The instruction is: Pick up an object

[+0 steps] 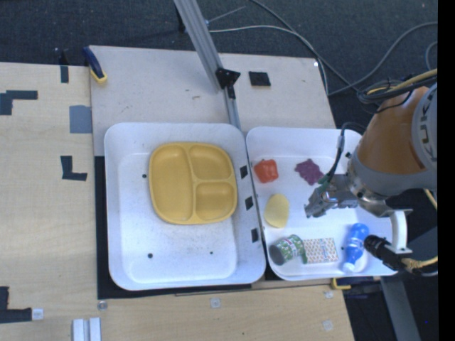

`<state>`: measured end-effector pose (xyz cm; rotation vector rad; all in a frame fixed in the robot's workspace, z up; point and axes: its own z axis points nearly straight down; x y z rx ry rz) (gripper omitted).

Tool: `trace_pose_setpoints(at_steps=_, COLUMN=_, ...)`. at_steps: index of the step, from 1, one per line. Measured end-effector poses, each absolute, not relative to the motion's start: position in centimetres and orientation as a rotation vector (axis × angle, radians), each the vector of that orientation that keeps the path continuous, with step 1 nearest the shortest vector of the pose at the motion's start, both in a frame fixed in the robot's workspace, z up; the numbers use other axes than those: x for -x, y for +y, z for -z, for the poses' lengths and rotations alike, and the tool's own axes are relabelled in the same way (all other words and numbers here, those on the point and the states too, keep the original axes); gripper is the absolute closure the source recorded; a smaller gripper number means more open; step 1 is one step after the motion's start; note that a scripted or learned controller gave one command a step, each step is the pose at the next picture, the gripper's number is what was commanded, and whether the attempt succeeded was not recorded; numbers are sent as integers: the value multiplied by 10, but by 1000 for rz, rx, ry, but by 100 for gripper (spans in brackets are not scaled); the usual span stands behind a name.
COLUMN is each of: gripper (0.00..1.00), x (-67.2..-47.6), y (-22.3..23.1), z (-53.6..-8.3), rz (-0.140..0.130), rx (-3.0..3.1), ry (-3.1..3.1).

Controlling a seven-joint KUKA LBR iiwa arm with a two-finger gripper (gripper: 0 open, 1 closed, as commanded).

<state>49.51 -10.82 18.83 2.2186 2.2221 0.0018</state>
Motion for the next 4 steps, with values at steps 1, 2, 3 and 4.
trace_pose_setpoints(at_steps=1, gripper=100, x=-490, y=-111, z=-232, rz=-2, rx=-2219, ry=2221)
trace_pose_setpoints(at_steps=2, gripper=100, x=-504, y=-66, z=-223, rz=1, rx=-2217, ry=2229)
trace_pose_setpoints(at_steps=3, gripper=100, x=-522, y=-8, z=-216, rz=1, rx=-2214, ry=2232)
trace_pose_setpoints(at_steps=4, gripper=100, x=-535, y=41, z=-227, rz=-1, rx=-2214, ry=2230)
